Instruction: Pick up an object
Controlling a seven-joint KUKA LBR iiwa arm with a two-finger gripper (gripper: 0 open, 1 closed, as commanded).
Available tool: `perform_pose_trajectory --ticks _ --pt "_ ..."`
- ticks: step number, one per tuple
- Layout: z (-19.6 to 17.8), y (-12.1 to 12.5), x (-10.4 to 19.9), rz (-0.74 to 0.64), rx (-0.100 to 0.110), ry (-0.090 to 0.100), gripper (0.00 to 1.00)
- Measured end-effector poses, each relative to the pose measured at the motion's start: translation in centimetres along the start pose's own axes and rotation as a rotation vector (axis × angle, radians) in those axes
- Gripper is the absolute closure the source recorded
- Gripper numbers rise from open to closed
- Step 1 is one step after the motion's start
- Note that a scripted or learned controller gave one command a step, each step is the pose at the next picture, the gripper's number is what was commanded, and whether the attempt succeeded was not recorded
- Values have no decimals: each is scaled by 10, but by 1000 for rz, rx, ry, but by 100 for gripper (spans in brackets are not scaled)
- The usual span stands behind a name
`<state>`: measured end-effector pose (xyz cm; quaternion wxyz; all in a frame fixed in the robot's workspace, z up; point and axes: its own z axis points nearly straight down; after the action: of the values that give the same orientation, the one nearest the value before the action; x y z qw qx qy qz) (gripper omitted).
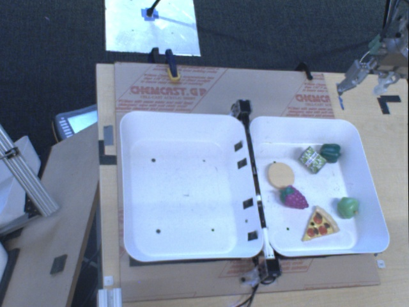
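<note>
The right bin (364, 171) holds several toy foods. A tan round disc (280, 174) lies near its left wall, with a purple grape bunch (294, 198) just below it. A pizza slice (319, 224) rests near the front wall and a light green round piece (348, 206) sits to its right. A green-and-white block (312, 159) touches a dark green pepper (330, 151) toward the back. My gripper (367, 85) hangs at the upper right, beyond the bin's back corner and apart from every object. Its fingers are spread open with nothing between them.
The left bin (128, 190) stands beside the right one, joined along a black-clipped divider (252, 178). Both rest on a cardboard sheet (211, 85). A metal plate (152, 18) lies at the back left, and a tablet (73, 123) sits left of the bins.
</note>
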<state>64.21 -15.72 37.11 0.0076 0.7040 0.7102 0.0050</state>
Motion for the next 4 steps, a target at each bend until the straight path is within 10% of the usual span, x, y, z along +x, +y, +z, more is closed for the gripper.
perform_pose_trajectory --ticks 1,2,4 --pt "-138 -97 -6 10 2 0 0" --pt "-140 -93 -5 3 10 0 100" --pt "-166 -86 188 -7 16 7 100"
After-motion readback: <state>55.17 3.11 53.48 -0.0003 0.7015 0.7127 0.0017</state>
